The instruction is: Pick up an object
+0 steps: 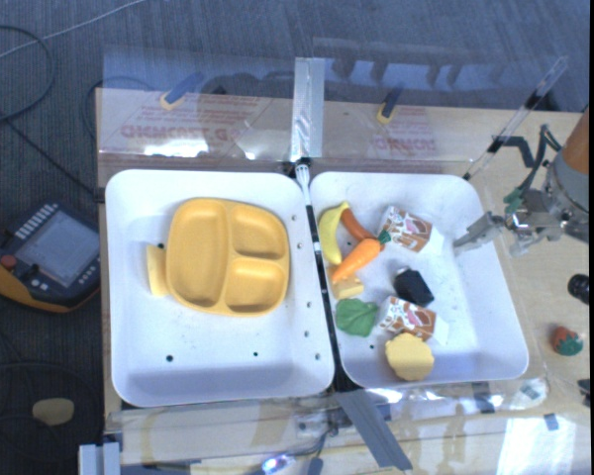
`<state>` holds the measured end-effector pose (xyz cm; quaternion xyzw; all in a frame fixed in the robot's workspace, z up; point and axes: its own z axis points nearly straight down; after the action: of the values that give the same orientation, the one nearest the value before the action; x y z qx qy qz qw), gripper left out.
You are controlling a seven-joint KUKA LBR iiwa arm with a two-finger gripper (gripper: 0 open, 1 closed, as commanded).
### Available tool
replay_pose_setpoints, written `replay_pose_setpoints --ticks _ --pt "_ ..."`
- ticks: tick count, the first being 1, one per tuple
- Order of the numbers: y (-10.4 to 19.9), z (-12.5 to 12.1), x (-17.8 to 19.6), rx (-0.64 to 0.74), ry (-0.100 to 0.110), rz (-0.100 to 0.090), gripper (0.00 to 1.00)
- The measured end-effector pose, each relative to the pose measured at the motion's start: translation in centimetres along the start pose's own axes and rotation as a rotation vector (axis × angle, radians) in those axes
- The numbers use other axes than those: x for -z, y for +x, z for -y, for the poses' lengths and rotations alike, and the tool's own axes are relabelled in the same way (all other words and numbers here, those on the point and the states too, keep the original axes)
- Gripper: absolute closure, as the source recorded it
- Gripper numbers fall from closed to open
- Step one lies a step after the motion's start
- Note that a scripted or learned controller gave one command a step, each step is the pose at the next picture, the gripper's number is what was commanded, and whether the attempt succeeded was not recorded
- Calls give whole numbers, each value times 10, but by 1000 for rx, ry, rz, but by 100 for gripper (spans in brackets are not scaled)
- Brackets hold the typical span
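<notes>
Jaws (pixel 483 232) hover at the right bin's (pixel 485 310) edge; their state cannot be told. Toy carrot (pixel 357 258) looks light, rigid, slippery: grip mid-body.

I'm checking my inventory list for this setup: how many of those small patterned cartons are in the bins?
2, both in the right bin: one carton near its far side, right of the carrot; the other carton nearer the front, above the yellow block. More could be hidden under the other items.

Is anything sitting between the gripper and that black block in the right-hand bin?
Nothing visible stands in the way. The gripper hangs at the right bin's right rim, and only bare white floor lies between it and the black block. The patterned carton sits up-left of that line.
</notes>
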<state>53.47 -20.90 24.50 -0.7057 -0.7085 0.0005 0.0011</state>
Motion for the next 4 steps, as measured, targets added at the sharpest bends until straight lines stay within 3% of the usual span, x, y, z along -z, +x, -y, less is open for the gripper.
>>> replay_pose_setpoints --ticks 1,2,3,4 --pt "0 0 0 0 0 0 0" --pt "66 -59 -124 347 -1 0 0" --pt "78 -88 -136 289 -13 15 0" --pt "85 -103 -156 174 7 0 0"
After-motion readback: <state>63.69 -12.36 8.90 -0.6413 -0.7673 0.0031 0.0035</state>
